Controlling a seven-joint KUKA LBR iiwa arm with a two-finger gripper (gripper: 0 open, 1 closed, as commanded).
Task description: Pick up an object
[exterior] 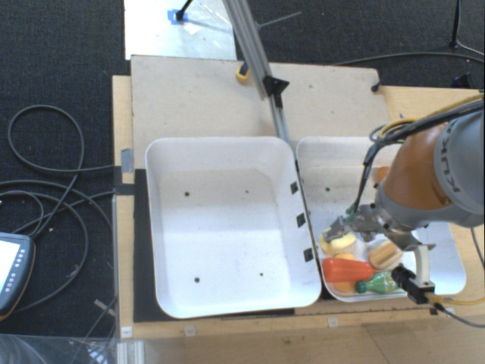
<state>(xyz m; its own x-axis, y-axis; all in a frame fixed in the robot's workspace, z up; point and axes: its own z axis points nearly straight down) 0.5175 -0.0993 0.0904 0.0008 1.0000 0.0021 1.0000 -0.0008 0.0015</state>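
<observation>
While over the right bin (333, 165):
Gripper (362, 226): low above the toys at the bin's near end
Fingers: state unclear
Toys: pale piece (339, 243), red piece (347, 269), green piece (379, 283), bunched in the bin's near end

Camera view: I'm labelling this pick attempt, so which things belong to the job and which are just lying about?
Job: gripper; right bin; its red piece, green piece, pale yellow piece.
Lying about: left bin, floor cables, handheld screen.
</observation>
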